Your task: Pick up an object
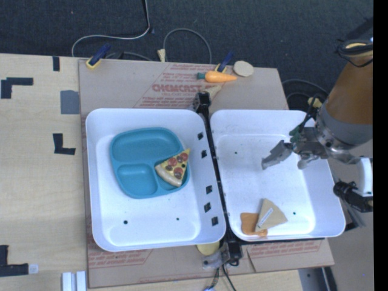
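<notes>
1. Writing: red print on the brown cardboard sheet (176,80) under the bins, upside down from this view & too blurred to read; no other labels legible
2. Count: 2 shallow white plastic bins, left bin (100,180) & right bin (242,123), touching along a black centre clip strip
3. Left bin: 1 teal plastic divided plate (136,162); 1 toy pizza slice (174,167) w/ red toppings lies on plate's right edge
4. Right bin: 1 tan wedge-shaped toy piece (271,214) on top of 1 flat orange piece (248,223), near front wall
5. Beyond bins, on cardboard: 1 orange toy carrot (219,76), 1 beige round disc (244,68) just beside it
6. Grey two-finger gripper (290,153) hangs over right bin's back half, well apart from tan wedge; one grey finger (274,155) points left; spread or pressed together – can't tell; nothing seen between the fingers
</notes>
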You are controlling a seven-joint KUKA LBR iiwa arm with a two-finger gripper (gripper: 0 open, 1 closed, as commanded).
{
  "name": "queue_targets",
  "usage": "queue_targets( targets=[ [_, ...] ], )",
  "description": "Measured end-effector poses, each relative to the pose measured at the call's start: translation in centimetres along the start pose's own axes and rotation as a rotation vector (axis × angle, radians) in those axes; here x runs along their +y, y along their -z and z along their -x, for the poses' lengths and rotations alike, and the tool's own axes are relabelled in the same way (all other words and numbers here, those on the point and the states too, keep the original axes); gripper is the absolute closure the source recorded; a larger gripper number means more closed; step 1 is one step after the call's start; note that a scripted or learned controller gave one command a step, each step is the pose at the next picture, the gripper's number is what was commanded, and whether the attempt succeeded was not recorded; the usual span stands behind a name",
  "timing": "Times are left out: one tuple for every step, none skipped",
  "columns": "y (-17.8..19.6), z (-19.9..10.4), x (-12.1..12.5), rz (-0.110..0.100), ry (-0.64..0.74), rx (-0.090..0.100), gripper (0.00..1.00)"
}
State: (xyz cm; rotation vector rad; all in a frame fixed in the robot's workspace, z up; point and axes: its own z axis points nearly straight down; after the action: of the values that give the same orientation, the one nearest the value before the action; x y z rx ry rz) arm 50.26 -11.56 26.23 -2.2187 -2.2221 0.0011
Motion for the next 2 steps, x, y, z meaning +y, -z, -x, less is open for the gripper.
queue_targets(
  targets=[
    [-5.7, -0.1, 0.2, -0.005, -0.001, 0.0, 0.0],
    [-17.5, -0.7, -2.2, -0.008, -0.001, 0.001, 0.0]
  ],
)
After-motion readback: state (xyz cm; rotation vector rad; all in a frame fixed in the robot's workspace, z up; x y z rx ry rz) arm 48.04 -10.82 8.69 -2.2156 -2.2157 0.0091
